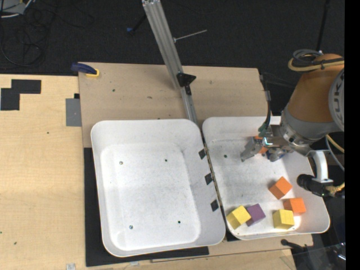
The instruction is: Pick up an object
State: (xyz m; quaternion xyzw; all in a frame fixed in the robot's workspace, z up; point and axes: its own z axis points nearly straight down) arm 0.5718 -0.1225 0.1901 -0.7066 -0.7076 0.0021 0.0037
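white is the right bin [236,134], where 5 foam blocks, such as the orange block [279,188] and the yellow block [238,216], lie grouped at its near edge, well apart from the gripper [256,148], whose state i cannot tell.

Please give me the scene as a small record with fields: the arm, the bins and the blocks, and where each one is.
arm: reaches in from the right, gripper low over the right bin
left bin: no blocks seen in it
right bin: five blocks, all near its front end
orange blocks: one nearest the gripper, one beside the front rim
yellow blocks: one, one
purple block: touching the first yellow one
held item: none visible
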